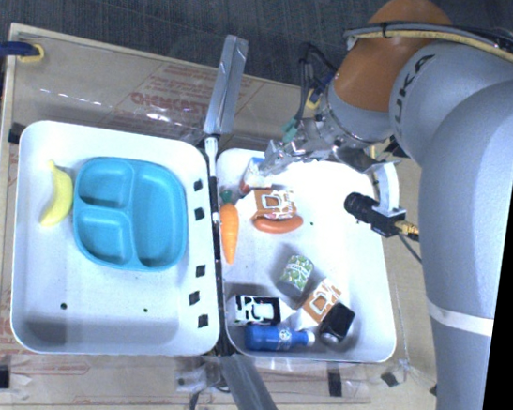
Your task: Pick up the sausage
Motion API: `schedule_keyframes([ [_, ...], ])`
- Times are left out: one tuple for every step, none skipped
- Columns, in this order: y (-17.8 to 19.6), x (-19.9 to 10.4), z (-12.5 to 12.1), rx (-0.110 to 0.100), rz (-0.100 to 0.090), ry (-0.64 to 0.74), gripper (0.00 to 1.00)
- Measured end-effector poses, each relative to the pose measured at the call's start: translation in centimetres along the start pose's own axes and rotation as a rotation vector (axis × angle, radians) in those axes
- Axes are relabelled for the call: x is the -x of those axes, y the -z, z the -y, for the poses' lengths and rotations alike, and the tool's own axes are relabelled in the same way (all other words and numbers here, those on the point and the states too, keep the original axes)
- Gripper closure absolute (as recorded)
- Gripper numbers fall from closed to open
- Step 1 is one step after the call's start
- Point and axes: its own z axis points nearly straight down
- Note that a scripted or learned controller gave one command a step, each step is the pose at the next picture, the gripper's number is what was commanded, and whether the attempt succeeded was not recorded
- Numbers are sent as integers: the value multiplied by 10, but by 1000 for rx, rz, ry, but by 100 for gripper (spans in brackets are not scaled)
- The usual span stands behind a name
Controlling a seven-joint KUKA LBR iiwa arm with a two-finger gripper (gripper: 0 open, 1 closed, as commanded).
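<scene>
Several objects crowd right bin (pixel 354 251). Sausage (pixel 277 215), reddish with white label, lies in its far left part, carrot (pixel 228 228) just beside. Gripper (pixel 278 155) hovers near sausage; open or closed, cannot tell. Risk: off-centre descent catches carrot, or smooth label slips.

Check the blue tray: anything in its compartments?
Empty. The blue tray in the left bin shows bare blue in all its compartments; the banana lies beside it.

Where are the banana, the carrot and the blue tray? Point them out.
banana (pixel 57 197): camera view, middle of its curved body.
carrot (pixel 228 230): camera view, middle of the orange root.
blue tray (pixel 130 212): camera view, on the divider between its compartments.
</scene>
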Motion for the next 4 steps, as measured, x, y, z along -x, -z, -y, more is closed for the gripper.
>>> schedule_keyframes([
  [-42,-69,-7,-4,-1,-2,100],
  [-42,-69,-7,-4,-1,-2,0],
  [-72,-9,35,-3,-1,51,0],
  [-142,48,87,-2,-2,131,0],
])
